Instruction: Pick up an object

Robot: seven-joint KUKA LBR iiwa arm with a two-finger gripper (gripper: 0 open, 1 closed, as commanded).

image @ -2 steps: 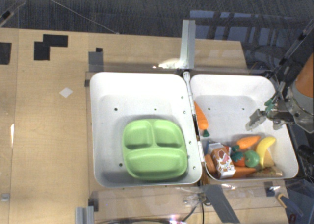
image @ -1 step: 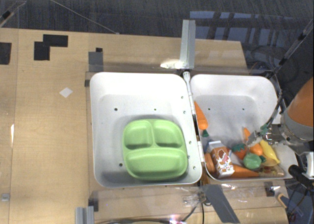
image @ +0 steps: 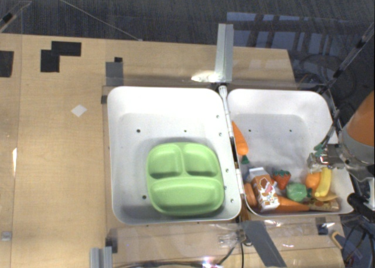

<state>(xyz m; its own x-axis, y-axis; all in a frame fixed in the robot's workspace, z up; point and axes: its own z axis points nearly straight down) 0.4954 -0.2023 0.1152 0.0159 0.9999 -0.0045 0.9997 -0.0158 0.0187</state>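
The right bin (image: 275, 105) holds a pile of toy food in its near corner. There I see a yellow banana (image: 323, 182), a small orange fruit (image: 313, 179), a green vegetable (image: 297, 192), a strawberry (image: 282, 177), a printed carton (image: 265, 190) and a long carrot (image: 291, 205). Another carrot (image: 238, 139) lies along the bin's left wall. My gripper (image: 321, 157) hangs at the bin's right side, just above the banana and the orange fruit. I see nothing lifted in it.
In the left bin (image: 126, 114) lies a green divided plate (image: 185, 177). A metal post (image: 224, 53) stands behind the wall shared by the bins. The arm's orange band (image: 363, 121) is at the right edge, over the right bin's rim.
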